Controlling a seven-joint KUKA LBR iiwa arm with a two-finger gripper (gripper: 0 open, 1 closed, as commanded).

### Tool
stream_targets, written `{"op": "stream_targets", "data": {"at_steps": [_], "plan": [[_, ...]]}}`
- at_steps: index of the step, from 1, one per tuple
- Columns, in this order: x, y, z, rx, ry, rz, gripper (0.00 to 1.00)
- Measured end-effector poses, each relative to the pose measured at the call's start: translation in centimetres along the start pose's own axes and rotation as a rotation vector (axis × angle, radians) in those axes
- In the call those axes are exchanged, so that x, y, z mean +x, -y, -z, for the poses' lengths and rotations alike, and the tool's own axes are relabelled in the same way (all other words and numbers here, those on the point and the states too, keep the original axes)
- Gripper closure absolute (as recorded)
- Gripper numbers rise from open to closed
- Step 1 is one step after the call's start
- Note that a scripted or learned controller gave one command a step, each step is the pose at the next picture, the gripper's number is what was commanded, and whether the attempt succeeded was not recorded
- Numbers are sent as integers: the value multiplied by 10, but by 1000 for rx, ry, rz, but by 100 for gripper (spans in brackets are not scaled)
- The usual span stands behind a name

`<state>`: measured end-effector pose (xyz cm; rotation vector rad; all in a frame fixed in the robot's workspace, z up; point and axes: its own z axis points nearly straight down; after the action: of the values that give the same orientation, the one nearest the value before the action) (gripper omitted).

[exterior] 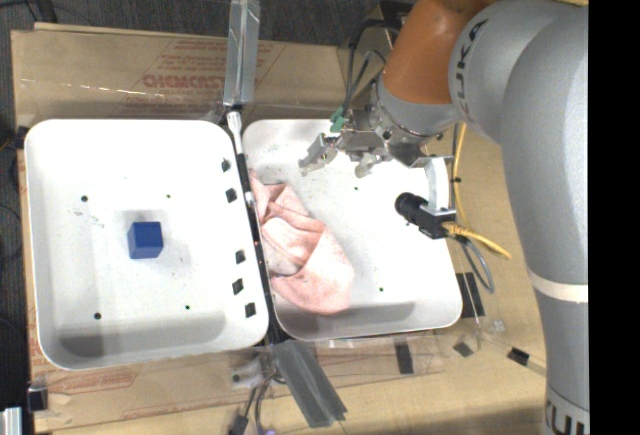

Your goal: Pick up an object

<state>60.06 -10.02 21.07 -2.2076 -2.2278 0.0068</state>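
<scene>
Across two bins: one blue cube (146, 239), one pink cloth (305, 253).

The left bin (60, 213) lies mostly open, only a small blue cube (146, 239) near its middle. In the right bin (420, 268), a pink cloth (305, 253) crowds the divider side; the far corner is taken by the pincer (342, 155).

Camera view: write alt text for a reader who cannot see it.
A grey robot arm reaches from the right, its open, empty gripper above the right bin, beside a crumpled pink cloth lying against that bin's left wall. A small blue cube sits alone in the left bin.
</scene>
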Motion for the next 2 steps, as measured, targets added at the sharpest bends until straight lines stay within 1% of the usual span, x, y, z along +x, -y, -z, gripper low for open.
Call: {"op": "stream_targets", "data": {"at_steps": [1,2], "plan": [[-5,40,-119,-4,0,27,0],[7,46,-119,-5,-2,-477,0]]}}
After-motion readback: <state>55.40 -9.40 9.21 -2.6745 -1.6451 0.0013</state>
